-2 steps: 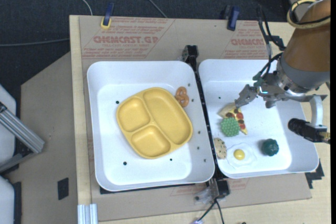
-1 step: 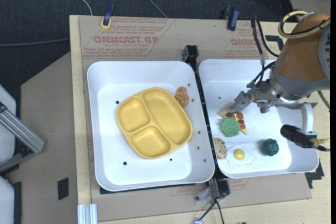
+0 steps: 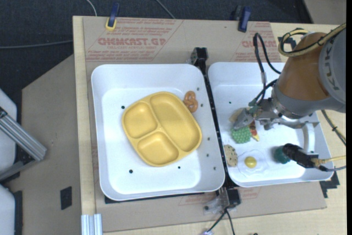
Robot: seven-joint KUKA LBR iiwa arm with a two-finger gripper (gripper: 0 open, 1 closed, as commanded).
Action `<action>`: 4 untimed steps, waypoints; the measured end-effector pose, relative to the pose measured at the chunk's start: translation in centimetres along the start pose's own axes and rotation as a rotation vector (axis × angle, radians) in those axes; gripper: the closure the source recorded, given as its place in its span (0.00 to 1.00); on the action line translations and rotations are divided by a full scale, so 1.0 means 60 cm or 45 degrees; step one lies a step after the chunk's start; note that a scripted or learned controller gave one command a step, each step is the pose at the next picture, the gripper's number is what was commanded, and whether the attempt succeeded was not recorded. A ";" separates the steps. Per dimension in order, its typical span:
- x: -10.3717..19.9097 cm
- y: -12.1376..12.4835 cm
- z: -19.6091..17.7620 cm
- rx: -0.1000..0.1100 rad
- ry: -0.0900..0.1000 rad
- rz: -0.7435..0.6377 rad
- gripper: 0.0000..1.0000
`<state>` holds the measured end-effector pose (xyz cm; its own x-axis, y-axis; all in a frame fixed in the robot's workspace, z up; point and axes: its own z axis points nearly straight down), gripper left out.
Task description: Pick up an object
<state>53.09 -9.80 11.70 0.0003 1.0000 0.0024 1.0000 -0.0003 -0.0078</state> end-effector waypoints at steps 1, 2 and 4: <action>-0.001 0.003 -0.022 -0.011 -0.003 0.001 1.00; 0.005 0.000 -0.095 -0.017 -0.005 -0.002 1.00; -0.003 -0.002 -0.220 -0.017 -0.005 -0.001 1.00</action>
<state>53.05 -10.02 24.92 -0.0007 1.0000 -0.0016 1.0000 0.0007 0.0057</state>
